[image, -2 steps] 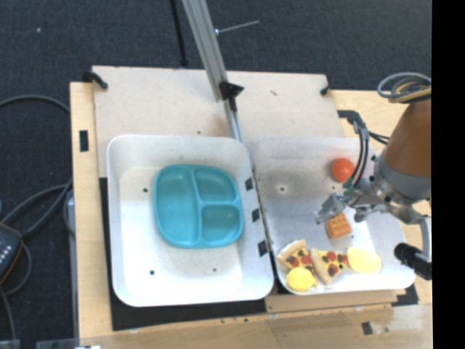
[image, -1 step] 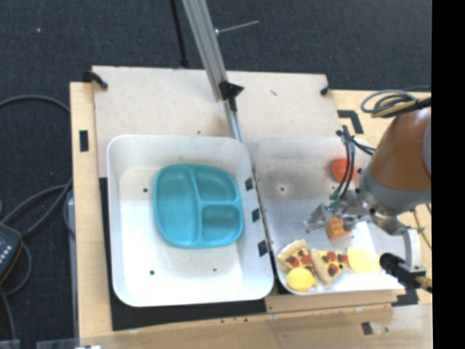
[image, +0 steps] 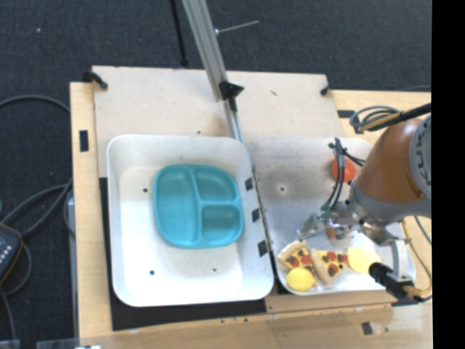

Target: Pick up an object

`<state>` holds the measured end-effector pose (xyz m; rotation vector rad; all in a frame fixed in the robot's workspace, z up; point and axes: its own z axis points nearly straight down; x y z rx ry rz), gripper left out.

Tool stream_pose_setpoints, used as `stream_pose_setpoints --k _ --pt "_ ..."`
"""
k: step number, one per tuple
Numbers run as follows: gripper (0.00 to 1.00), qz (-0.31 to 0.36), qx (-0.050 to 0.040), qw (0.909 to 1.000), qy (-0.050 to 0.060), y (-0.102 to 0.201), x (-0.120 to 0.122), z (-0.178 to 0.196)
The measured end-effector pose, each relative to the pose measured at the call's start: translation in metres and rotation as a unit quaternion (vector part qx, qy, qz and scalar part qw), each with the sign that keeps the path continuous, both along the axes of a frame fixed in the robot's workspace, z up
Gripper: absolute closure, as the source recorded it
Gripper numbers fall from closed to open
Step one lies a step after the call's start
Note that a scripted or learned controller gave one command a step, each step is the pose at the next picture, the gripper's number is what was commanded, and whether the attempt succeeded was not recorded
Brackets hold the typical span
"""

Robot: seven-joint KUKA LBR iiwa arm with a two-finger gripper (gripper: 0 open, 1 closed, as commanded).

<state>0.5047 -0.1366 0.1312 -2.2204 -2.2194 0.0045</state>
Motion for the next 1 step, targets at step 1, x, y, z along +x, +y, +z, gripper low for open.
stream_pose_setpoints --k 1 --pt "1.00 -0.002 0.0002 1.0000 -0.004 -0.0007 0.0026 0.0135"
